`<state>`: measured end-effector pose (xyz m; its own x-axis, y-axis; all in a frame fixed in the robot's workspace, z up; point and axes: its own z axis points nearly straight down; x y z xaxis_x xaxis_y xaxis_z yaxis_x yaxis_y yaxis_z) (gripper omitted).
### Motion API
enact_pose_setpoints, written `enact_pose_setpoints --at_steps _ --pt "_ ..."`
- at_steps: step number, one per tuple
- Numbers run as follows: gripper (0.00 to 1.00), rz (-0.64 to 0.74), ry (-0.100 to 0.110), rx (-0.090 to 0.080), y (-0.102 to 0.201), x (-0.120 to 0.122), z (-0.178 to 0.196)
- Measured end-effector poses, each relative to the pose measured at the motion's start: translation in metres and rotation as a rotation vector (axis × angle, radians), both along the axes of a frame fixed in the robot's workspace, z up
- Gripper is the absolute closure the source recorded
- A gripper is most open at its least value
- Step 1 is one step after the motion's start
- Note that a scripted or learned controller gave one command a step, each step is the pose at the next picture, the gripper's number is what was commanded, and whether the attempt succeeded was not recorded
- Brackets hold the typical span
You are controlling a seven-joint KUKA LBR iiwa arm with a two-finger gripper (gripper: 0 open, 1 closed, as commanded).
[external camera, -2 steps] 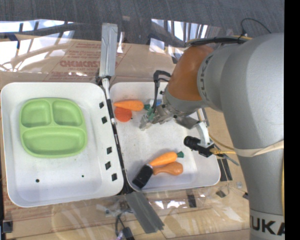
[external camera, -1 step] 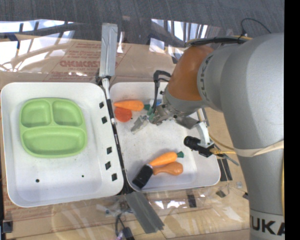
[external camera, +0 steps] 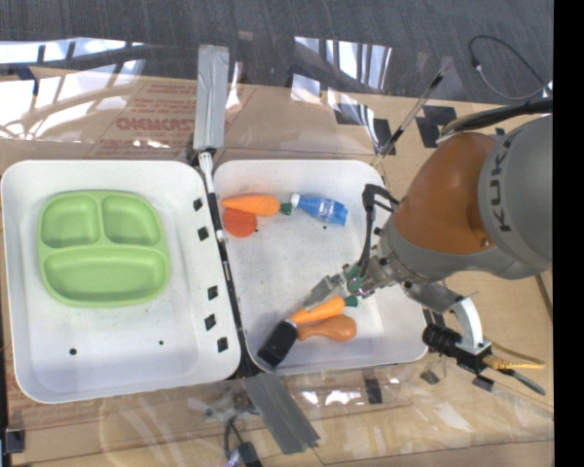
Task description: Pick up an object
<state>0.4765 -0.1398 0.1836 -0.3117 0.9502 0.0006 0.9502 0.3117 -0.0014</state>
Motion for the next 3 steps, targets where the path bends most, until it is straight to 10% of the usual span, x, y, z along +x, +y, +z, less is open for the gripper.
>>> enact_pose_setpoints --at_steps 1,2,3 --pt "0.00 -0.133 -0.007 -0.001 0.012 0.002 -0.090" --pt "0.00 -0.152 0.002 0.000 0.041 0.072 -0.093" --pt "0.00 -0.153 0.002 0.000 0.041 0.072 -0.093"
